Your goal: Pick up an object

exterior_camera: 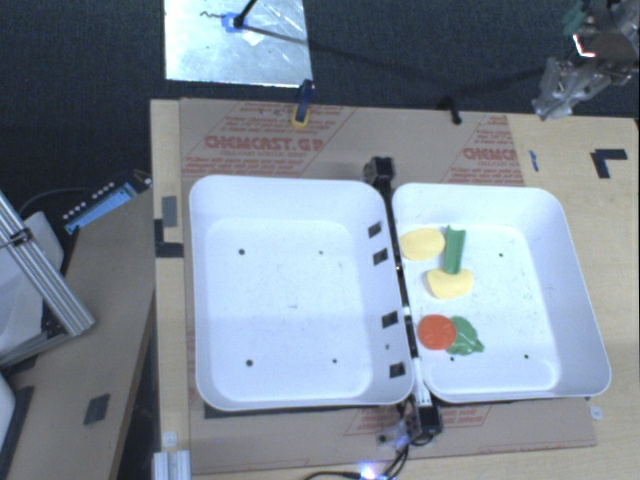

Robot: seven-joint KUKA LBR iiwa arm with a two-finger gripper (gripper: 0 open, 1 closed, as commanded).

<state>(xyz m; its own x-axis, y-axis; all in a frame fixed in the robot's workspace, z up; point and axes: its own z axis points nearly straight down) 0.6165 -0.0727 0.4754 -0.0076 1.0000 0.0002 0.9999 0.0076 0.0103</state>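
Bench surface: a brown cardboard sheet (260, 138) printed with red lettering is laid under the 2 white bins (290, 298).
Upper left: a shiny foil-like square (235, 28) is seen on dark carpet (80, 68).
Left edge: an aluminium frame rail (40, 268) is seen tilted.
Beside the rail: a blue-edged strip (100, 203) is laid.

Hand (562, 90) blurred, arm cut off top-right.

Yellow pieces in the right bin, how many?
2. One yellow piece lies near the bin's left wall, touching the upright green piece. The other sits just below it, above the red round piece. None look hidden.
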